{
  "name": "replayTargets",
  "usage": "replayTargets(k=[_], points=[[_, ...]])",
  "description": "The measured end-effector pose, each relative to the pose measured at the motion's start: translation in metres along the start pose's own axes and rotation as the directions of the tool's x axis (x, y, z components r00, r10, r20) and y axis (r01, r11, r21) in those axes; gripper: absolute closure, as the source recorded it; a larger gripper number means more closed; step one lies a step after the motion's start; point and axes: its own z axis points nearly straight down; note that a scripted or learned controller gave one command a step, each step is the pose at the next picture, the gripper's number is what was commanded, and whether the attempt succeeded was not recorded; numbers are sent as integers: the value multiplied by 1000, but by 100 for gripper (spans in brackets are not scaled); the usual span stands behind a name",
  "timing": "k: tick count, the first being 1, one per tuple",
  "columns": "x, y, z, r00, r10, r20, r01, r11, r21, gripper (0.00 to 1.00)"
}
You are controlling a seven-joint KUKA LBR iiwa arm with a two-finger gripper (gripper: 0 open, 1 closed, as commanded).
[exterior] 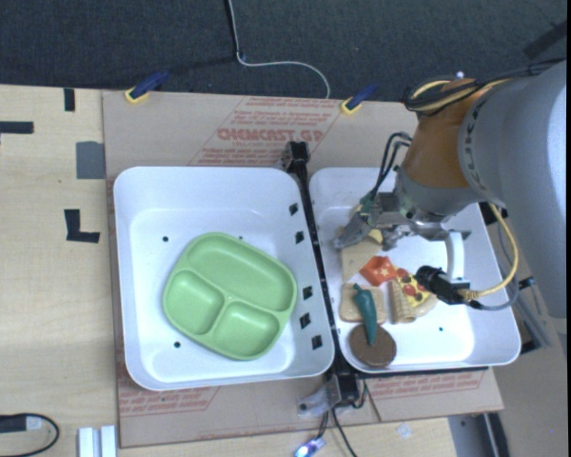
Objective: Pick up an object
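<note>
Camera view, fixed above the bench, takes in a cluster of small objects lying in the right bin (500,350), gathered toward its left wall and front edge. A red piece (379,271) lies uppermost in the cluster, a dark green pepper-shaped piece (365,306) sits just in front of it, a round brown disc (372,347) rests at the front edge beside the pepper, and a tan, red and yellow piece (409,298) lies to their right. A pale flat item is seen under the red piece, but what it is cannot be told.

The gripper (360,231) is seen just behind the cluster, toward the bin's back left corner, low over the white floor. Nothing is seen between its tips, and the red piece lies just in front of them, apart from them. How far the tips stand apart cannot be told from this slant.

The arm (514,160), grey with an orange band (436,150), is seen coming in over the right bin's back right corner.

In the left bin (138,198), a light green divided plate (230,295) lies near the middle, toward the front. Both bins rest on a brown cardboard sheet (257,131) laid on the pale wooden bench (38,284). Dark carpet (105,17) is seen behind the bench, crossed by a thin white cable (266,63).
</note>
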Motion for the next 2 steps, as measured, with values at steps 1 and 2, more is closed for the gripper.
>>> replayTargets(k=[1, 2], points=[[1, 0, -9, 1000, -2, -1, 2, 1000, 2, 100], [32, -117, -64, 1000, 9, -2, -9, 1000, 0, 100]])
